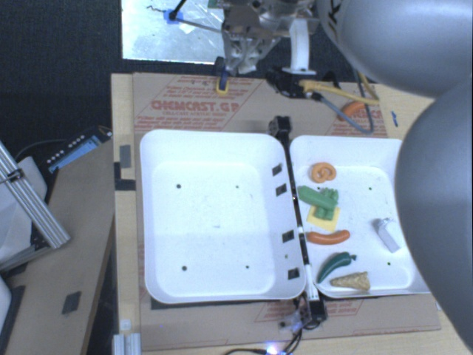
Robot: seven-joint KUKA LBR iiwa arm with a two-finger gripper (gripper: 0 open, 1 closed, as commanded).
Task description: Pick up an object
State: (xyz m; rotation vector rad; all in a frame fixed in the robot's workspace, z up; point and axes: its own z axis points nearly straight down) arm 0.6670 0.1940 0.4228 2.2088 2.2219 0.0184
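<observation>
Brown cardboard printed with red letters covers the table (199, 103), and two white bins sit on it side by side, touching along a black clipped seam. Dark floor surrounds the table, with a shiny sheet (159, 21) lying beyond its far edge.

From the camera view, the left bin (155, 154) has only a few small dark dots on its floor. The right bin (373, 176) holds all the objects, gathered toward its left half. An orange ring (323, 172) lies farthest back. Just in front of it a green block (319, 197) rests partly on a yellow block (324, 215). A red sausage (327, 237) lies in front of those, then a green pepper (336, 262), and a tan cone (351, 280) near the front wall. A grey piece (385, 234) lies apart, toward the right.

The grey arm fills the upper right and covers the right bin's far right side. Its jaws (240, 58) hang beyond the bins, over the cardboard's back edge, well apart from every object; whether they stand wide or narrow I cannot tell. A small yellow thing (222, 86) sits on the cardboard just below them.
</observation>
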